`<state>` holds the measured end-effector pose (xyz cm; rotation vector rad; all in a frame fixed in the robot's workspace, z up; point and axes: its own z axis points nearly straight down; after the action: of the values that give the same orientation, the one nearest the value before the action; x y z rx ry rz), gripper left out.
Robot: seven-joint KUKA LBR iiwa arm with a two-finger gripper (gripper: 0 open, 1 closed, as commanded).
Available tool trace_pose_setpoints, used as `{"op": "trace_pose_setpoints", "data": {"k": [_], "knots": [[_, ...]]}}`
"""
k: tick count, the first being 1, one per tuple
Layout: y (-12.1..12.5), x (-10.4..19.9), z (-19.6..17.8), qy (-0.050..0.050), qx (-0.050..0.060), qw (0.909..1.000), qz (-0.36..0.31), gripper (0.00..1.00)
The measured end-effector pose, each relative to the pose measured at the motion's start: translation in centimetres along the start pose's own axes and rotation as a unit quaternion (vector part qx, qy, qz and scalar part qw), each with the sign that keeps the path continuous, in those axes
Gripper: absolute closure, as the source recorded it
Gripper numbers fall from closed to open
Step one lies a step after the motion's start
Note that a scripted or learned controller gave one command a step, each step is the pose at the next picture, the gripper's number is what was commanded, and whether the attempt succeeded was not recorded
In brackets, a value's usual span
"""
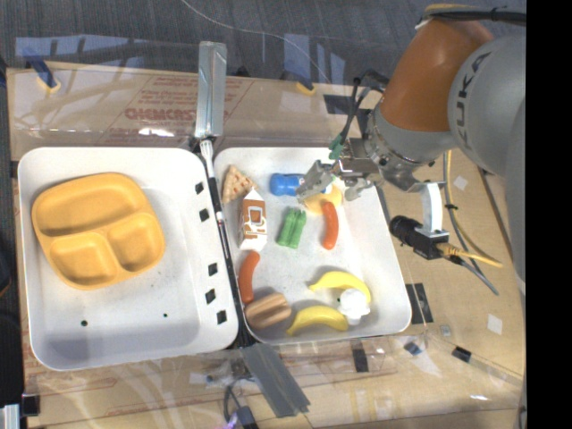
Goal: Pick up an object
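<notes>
Gripper (323, 184) over right bin (386, 266), cardboard-covered bench (107, 105), grey carpet (107, 7) beyond

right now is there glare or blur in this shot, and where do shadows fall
In the camera view, glare streaks the clear sheet behind the bins and the strip along the bench's near edge; the left bin carries a soft grey shadow in its near corner; the yellow tray and toy foods look sharp, while the gripper is slightly soft over the right bin.
</notes>
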<state>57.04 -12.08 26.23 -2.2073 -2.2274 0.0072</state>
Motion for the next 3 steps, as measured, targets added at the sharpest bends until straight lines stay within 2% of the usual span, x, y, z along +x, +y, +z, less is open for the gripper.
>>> {"op": "trace_pose_setpoints", "data": {"k": [1,2,3], "knots": [[-2.1,-1.1,15.5,0.001,0.003,0.9999,0.011,0.0],[3.7,-0.3,17.3,0.0,-0.001,0.9924,0.123,0.0],[-2.6,-0.5,17.2,0.001,0.0,0.9732,0.23,0.0]]}}
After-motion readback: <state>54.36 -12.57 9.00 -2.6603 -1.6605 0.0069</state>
